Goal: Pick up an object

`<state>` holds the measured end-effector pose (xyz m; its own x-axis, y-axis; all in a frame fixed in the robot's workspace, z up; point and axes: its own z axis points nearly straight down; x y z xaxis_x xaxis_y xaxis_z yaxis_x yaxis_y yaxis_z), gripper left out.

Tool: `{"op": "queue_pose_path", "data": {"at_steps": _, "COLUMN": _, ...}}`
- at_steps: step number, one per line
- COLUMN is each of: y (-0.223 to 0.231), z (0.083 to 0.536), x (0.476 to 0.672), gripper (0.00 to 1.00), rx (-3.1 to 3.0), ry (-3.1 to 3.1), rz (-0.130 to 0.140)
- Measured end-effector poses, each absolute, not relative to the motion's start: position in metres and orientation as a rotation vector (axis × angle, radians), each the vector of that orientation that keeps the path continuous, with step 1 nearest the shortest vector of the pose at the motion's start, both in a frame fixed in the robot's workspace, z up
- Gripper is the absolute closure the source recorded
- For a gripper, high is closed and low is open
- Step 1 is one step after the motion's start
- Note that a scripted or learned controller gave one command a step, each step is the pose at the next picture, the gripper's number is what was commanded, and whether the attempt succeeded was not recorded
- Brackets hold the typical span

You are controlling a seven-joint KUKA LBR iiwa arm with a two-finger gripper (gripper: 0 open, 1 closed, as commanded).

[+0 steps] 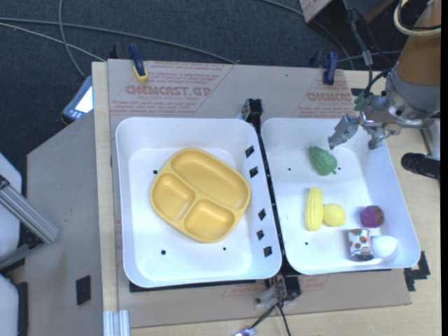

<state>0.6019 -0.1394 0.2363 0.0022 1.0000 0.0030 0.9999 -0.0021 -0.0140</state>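
In the right bin (294, 254) lie a green leafy piece (323, 161), a yellow corn cob (313, 208), a yellow lemon (334, 215), a purple round fruit (372, 216), a small patterned can (359, 244) and a white egg-shaped thing (385, 246). My gripper (358, 134) hangs over the bin's far right corner, up and to the right of the green piece. Its two grey fingers (341, 133) stand apart, open, with nothing between them.
The left bin (133, 208) holds a yellow sectioned plate (200, 194). Black clips (252, 108) mark the divider between the bins. Blue clamps (138, 63) pin the cardboard at the far edge. Cables lie on the dark floor behind.
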Motion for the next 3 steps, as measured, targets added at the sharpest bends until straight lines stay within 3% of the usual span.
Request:
{"op": "queue_pose_path", "data": {"at_steps": 1, "y": -0.139, "z": 0.244, "x": 0.604, "gripper": 0.00, "rx": -2.220, "ry": -2.221, "rz": 0.000}}
{"op": "queue_pose_path", "data": {"at_steps": 3, "y": -0.140, "z": 0.151, "x": 0.591, "gripper": 0.00, "rx": -2.218, "ry": -2.217, "rz": 0.004}}
